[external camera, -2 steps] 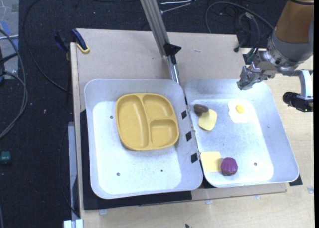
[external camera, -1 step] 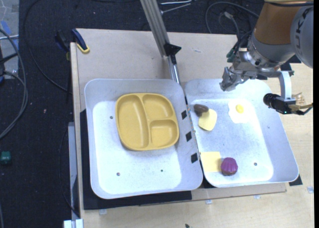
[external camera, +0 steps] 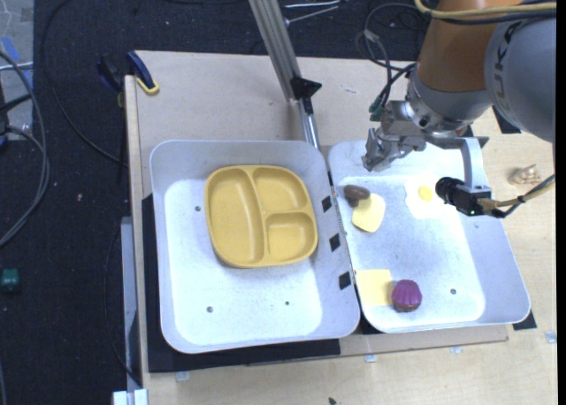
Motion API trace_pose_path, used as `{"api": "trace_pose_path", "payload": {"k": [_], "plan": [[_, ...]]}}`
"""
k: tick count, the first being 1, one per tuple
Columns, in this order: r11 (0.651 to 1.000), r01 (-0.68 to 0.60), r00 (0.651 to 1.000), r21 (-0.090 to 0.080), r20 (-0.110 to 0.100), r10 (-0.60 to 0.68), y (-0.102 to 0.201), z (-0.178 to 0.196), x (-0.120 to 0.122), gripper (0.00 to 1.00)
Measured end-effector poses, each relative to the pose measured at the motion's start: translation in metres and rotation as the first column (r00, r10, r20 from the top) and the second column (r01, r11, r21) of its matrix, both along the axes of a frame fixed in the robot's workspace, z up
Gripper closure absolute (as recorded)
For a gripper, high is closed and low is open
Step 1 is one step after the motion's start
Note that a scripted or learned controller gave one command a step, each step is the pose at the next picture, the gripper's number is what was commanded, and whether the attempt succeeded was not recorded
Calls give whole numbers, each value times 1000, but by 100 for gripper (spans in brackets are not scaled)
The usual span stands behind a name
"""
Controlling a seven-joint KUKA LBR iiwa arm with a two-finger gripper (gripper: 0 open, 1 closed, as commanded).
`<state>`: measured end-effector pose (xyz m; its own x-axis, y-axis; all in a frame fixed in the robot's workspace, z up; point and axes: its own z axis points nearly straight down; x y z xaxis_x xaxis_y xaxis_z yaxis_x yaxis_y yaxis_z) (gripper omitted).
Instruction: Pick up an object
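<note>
**Pick not started — gripper up at 12 o'clock of the right bin, nothing in it**

Purple ridged lump, toy-like (external camera: 406, 295), sits nearest the camera, at about 6 o'clock in the right white shallow bin (external camera: 495, 275), touching or just beside a pale yellow square slab (external camera: 373, 286) on its 9 o'clock side. Up at 10 o'clock in the same bin: a small brown rounded piece (external camera: 356, 192) just beside a pale yellow rounded wedge (external camera: 369, 214). A flat yellow-and-white piece (external camera: 424, 197) lies near 1 o'clock.

Left white bin (external camera: 181, 297) holds a yellow plastic divided tray (external camera: 262, 216), three compartments.

Two-finger gripper (external camera: 378, 158) hangs over the right bin's 12 o'clock rim. No object visible between the fingers. Open or closed: can't tell from this angle.

Progress: nothing lifted; every object looks settled on a bin floor. Whole pick is left, I'd say. Nearest candidate looks like the brown piece.

Hard to read: fingertips blur into the wrist hardware; the arm is cut off at 3 o'clock.
</note>
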<state>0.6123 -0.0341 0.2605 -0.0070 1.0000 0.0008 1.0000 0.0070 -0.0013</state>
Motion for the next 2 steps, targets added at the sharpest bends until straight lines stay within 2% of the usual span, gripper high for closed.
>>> {"api": "trace_pose_path", "payload": {"k": [2], "plan": [[1000,1,1000,0,-1,-1,100,-26,-16,100]]}}
